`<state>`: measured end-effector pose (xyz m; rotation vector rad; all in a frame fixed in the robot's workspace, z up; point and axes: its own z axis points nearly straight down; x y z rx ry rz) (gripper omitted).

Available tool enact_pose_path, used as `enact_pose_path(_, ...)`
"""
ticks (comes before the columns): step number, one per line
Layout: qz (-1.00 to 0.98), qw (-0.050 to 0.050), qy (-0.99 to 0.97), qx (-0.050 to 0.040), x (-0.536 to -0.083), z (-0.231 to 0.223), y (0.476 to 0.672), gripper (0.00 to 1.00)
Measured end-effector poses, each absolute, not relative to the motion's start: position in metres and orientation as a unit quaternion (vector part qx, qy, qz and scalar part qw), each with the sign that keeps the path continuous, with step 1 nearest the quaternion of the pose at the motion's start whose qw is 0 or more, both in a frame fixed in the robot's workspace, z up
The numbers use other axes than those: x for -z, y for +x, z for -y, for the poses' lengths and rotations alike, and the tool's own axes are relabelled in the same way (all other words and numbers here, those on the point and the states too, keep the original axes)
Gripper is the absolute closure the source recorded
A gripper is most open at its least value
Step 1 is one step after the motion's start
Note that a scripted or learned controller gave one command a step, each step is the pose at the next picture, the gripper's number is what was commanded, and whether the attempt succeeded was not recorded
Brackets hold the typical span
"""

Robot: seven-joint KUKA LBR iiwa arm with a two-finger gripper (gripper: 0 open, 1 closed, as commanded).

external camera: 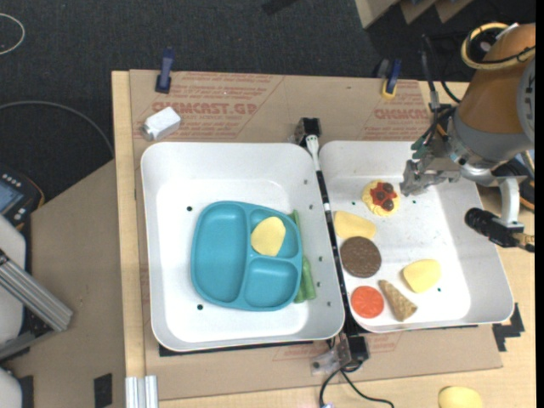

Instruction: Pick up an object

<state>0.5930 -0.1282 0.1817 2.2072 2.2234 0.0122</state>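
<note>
camera view: you had the arm (497, 100) reaching in from the right, with the gripper (418, 177) low over the back of the right bin (476, 308). whether it stood wide, narrow or closed on anything could not be told from this slant. nothing was visible in its grasp.

the nearest thing was the pizza (381, 197), a small yellow piece with red and dark spots, lying just beside the gripper on its left and toward the front. whether the two touched could not be told. the rest lay further forward in the same bin: a cheese wedge (352, 225), a brown cookie (360, 256) touching or nearly touching it, a red disc (367, 301), a cone (397, 299) just beside the disc, and a yellow lump (421, 274).

the left bin (170, 228) held a blue tray (229, 262) with a yellow chip (269, 236) in its upper right compartment and a green strip (304, 270) along its right edge.

judged from this, you were at the approach step: the gripper was down near the pizza, and no pick had been made. the next move called for a small shift left and forward to centre over the pizza, then a straight descent and a close. the pizza looked flat and thin, so you could expect a slip or a miss against the bin floor.
</note>
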Motion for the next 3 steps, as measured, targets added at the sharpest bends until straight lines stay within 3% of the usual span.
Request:
enact_pose_path(1,-0.71,-0.003,0.705,-0.0004,-0.185,0.056,0.55,1.0)
enact_pose_path(2,-0.71,-0.002,0.705,-0.0004,-0.233,-0.017,0.49,1.0)
enact_pose_path(3,-0.709,0.005,0.705,-0.0083,-0.385,-0.038,0.481,1.0)
